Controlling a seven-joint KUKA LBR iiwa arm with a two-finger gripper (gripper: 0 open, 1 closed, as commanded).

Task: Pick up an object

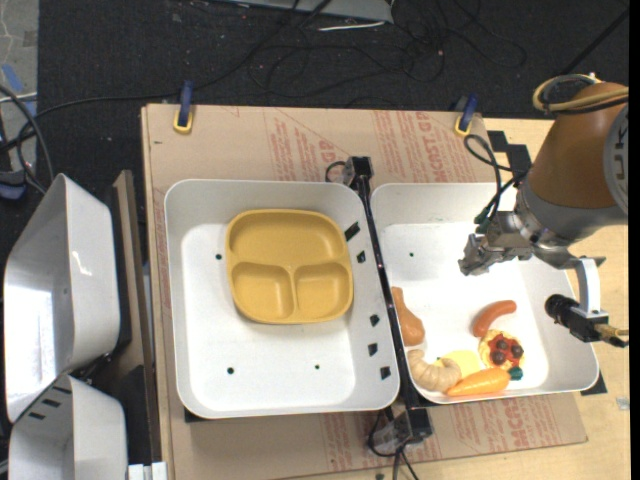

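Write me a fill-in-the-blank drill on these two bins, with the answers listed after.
1. The yellow divided plate lies in the ___ bin.
2. The plate has ___ compartments.
3. The toy food, such as the sausage and the carrot, lies in the ___ bin.
4. The hand hangs over the ___ bin.

Missing words: left; three; right; right

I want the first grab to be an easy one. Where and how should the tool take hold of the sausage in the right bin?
Probably at its middle, coming straight down from above. The sausage lies flat and slightly curved, apart from the other food, with bare bin floor along both long sides. Closing across its narrow width, at a right angle to its length, looks most secure.
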